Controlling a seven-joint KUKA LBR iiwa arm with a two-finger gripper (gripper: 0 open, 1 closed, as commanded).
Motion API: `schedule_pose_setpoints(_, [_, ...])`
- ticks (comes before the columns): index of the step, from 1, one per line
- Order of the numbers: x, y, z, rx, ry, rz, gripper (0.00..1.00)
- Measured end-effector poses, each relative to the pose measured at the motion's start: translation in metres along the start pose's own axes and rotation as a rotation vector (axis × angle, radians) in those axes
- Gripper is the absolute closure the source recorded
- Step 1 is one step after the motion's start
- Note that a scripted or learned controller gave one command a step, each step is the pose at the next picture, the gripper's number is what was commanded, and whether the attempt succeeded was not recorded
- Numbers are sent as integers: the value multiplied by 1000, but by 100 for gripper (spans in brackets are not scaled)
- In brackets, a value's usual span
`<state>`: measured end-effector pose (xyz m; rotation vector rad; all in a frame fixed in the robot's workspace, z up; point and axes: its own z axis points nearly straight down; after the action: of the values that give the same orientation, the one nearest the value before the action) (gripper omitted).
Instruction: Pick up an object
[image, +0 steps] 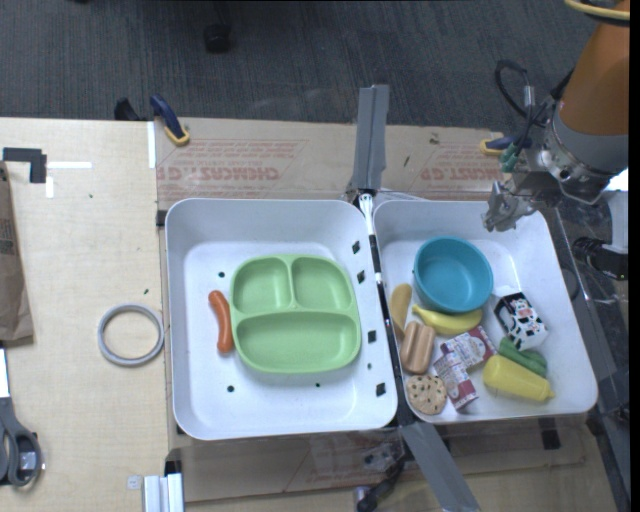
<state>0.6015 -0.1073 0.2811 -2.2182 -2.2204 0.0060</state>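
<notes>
The grey arm's two-finger gripper (503, 215) is seen above the far right corner of the right shallow white plastic bin (560, 250), with nothing visible between its fingers; whether they are spread or closed cannot be told. In that bin a round blue plastic bowl (453, 273) is set beside a yellow toy banana (447, 320), a toy hot dog in a bun (417, 346), a chocolate-chip cookie (427, 394) and a small black-and-white cow-patterned carton (520, 320). A green three-compartment plastic plate (295, 313) and an orange toy sausage (221, 320) are held in the left white bin (190, 300).
</notes>
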Motion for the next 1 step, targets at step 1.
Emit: schedule_pose_setpoints(1, [0, 0, 0, 0, 0, 1, 0])
